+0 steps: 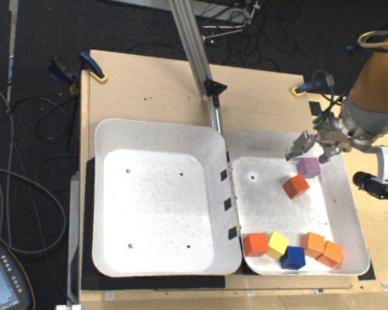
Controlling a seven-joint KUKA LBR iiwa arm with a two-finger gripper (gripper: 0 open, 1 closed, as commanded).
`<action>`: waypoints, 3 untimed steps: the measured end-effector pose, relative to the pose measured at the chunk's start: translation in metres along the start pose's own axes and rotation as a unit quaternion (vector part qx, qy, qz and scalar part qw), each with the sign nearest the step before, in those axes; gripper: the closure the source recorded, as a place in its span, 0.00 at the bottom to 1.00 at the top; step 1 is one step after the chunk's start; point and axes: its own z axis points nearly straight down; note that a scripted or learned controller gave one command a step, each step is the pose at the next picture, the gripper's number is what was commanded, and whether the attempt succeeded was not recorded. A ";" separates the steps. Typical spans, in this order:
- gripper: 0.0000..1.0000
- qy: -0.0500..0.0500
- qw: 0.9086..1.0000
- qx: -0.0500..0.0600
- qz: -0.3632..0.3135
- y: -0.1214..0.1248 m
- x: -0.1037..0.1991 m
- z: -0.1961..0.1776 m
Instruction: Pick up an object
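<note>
My gripper (308, 155) hangs over the far part of the right bin (263, 205), its two fingers spread apart and open. A purple cube (308, 167) lies just below the fingertips, not held. A red-orange cube (296, 186) sits right in front of the purple one. Along the bin's near edge lie an orange-red cube (255, 244), a yellow cube (278, 244), a blue cube (293, 257) and two orange cubes (314, 243) (331, 254).
The left bin (151, 194) stands beside the right one, with a row of black clips along the shared edge. A slanted metal pole (192, 41) crosses the bench at the back. Blue-and-yellow clamps (91, 66) hold the bench's far corners.
</note>
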 end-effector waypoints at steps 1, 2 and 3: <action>0.00 0.000 1.000 0.000 -0.002 0.003 0.005 0.045; 0.00 0.000 1.000 0.000 -0.001 0.004 0.005 0.088; 1.00 -0.001 1.000 -0.004 -0.001 0.006 0.005 0.074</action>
